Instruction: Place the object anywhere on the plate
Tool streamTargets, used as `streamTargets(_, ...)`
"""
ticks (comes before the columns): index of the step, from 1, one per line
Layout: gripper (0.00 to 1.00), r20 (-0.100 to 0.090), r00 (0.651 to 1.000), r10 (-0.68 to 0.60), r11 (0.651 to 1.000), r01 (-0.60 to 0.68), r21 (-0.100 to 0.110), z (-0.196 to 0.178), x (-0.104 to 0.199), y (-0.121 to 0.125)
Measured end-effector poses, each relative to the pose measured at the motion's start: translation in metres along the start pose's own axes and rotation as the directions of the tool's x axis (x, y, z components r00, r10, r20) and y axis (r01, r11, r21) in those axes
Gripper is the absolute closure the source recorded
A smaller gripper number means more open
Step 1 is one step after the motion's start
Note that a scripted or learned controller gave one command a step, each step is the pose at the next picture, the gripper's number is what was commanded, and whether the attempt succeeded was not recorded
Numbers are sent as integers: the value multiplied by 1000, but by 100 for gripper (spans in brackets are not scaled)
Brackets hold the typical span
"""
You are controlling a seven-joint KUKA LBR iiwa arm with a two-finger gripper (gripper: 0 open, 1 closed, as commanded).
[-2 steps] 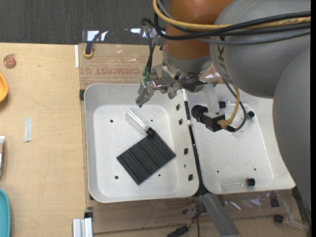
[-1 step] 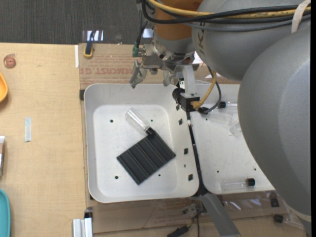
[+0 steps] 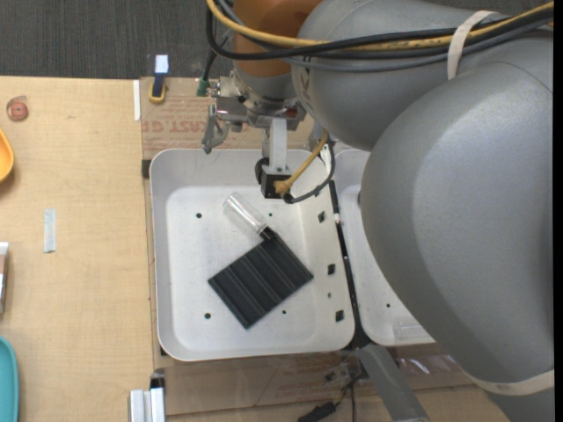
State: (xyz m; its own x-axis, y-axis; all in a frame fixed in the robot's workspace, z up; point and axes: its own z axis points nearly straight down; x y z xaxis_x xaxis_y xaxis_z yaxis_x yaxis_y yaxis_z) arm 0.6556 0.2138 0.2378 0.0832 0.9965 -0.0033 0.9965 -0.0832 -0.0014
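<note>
Over the far rim of the shallow white left bin [image 3: 155, 236], hanging from the grey arm [image 3: 457, 200] below its orange band [image 3: 281, 7]: two-finger gripper [image 3: 214, 134], open or closed not discernible. Lying on the bin floor nearer the camera, apart from the gripper: small clear plastic tube [image 3: 244, 214], sitting diagonally, its lower end meeting the upper corner of a flat black ribbed rectangular plate [image 3: 261, 280]. Resting askew near the floor's centre: that plate. Stretching across the right white bin [image 3: 387, 323]: the arm's bulk. Extending leftward: pale wooden bench [image 3: 79, 306].
</note>
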Motion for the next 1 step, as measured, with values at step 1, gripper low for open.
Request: streamTargets(1, 0, 1, 952, 305, 952, -305, 2, 31, 14, 2)
